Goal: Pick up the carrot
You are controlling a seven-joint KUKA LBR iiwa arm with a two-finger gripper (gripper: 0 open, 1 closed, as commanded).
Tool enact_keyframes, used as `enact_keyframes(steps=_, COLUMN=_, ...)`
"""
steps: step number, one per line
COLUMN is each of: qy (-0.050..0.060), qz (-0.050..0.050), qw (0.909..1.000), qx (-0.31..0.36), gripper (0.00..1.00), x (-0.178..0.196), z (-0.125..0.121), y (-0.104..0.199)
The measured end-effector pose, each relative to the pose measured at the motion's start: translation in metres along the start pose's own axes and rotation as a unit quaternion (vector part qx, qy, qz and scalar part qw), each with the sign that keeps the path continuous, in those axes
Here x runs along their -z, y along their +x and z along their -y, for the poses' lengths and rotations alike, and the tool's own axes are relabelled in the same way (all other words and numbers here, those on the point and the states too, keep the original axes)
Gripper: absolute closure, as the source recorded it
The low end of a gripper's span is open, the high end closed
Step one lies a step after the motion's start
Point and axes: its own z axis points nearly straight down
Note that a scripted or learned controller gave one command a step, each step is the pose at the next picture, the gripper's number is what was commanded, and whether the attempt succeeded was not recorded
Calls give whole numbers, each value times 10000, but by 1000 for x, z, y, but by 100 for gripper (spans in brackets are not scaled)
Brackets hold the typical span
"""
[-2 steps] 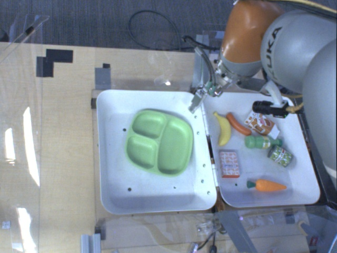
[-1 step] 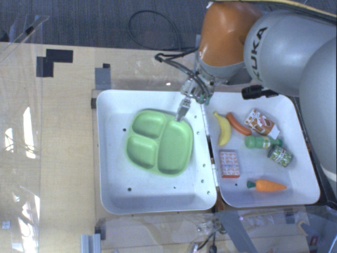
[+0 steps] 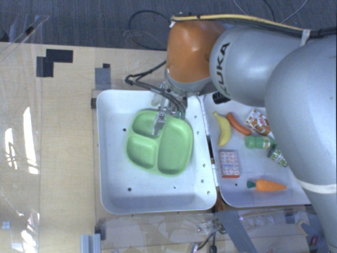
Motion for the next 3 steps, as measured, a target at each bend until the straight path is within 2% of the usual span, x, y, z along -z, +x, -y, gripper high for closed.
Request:
enact_keyframes(steps=1, qy=-27, qz=50, qw=9994, qx=-351, gripper=0, x=-35, z=12, y=-2)
enact_keyframes(steps=2, qy=-13, qz=70, qw=9989, qx=-453, gripper=0, x=-44, z=-25, y=2)
enact_keyframes(steps=3, qy=-48, qz=113, qw=9989, qx=-462, gripper=100, x=-34, z=-26, y=-1)
